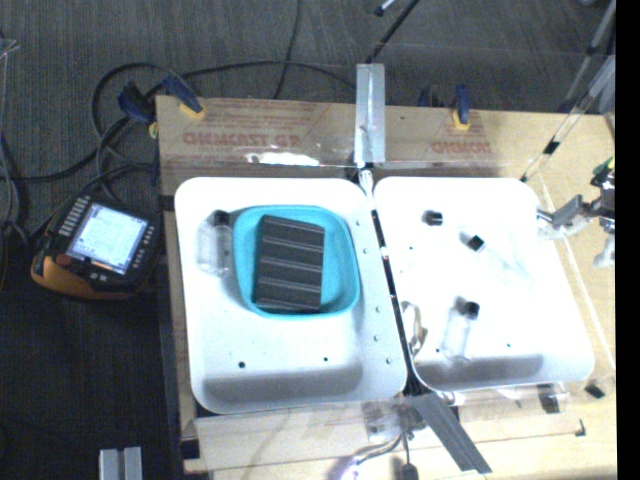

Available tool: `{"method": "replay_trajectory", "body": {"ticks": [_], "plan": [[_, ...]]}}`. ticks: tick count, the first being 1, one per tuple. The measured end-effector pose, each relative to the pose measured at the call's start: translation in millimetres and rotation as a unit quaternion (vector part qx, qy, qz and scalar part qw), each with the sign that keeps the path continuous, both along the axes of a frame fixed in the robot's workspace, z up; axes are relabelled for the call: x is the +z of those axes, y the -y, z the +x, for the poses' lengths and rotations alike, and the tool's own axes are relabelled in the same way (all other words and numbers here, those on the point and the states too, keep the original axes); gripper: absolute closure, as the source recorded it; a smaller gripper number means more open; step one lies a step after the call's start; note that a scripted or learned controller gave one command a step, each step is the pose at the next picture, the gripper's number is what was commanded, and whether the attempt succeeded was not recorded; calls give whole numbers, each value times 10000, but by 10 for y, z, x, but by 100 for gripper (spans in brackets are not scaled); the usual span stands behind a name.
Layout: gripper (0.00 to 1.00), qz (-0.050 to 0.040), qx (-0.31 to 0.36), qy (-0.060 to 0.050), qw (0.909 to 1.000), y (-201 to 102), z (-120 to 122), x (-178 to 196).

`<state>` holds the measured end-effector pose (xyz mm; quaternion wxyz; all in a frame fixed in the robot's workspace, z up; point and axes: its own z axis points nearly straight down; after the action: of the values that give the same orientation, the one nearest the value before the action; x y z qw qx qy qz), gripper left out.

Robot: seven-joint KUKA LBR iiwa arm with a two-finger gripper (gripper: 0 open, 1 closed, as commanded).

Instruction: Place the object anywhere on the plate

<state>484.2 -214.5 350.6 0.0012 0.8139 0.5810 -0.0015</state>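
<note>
A blue plate (342, 268) sits in the left bin (280, 368). A dark ribbed rectangular block (289, 262) lies flat on the plate, near its middle. A clear vial with a black cap (212, 241) lies in the left bin, touching the plate's left rim. In the right bin (520, 358), another clear vial with a black cap (459, 329) lies near the front, and two small black pieces (432, 218) (473, 240) rest farther back.
A metal divider post (370, 113) stands at the back between the bins. A grey bracket (568, 214) pokes in at the right bin's right edge. A handheld pendant with a lit screen (100, 243) lies on the floor to the left.
</note>
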Motion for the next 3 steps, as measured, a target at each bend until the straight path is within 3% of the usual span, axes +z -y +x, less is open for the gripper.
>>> {"method": "replay_trajectory", "body": {"ticks": [1, 2, 3], "plan": [[0, 7, -422, -11, 9991, 18, -7, -748], [0, 1, -413, 0, 9991, -104, 723, 727], [0, 7, -691, 1, 9976, 13, 277, 837]]}}
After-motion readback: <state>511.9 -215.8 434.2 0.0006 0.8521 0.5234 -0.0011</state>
